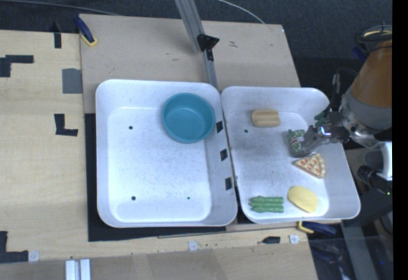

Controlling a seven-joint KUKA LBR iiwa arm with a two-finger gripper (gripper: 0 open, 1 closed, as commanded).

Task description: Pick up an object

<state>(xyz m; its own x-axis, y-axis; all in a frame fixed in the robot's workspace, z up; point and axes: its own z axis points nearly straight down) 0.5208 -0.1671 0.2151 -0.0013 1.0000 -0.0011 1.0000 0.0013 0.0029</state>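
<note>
Gripper down at crumpled green-grey object, right bin; grasp unconfirmed.

Crumpled green-grey object [296,141] lies in the right bin [255,161], toward its right wall, touching or just beside the gripper [310,143], which comes in low from the right. Cannot tell whether the fingers are spread or pinching it: too small and dark. Judged the target, since the gripper sits at it. Pizza-slice toy [311,165] just below; bread roll [265,118] up-left; yellow lemon-like piece [303,199] and green bean bundle [266,204] near the front wall. Blue bowl [188,117] in left bin [127,164]. Both bins on bench [38,145]. No readable labels or writing.
</note>
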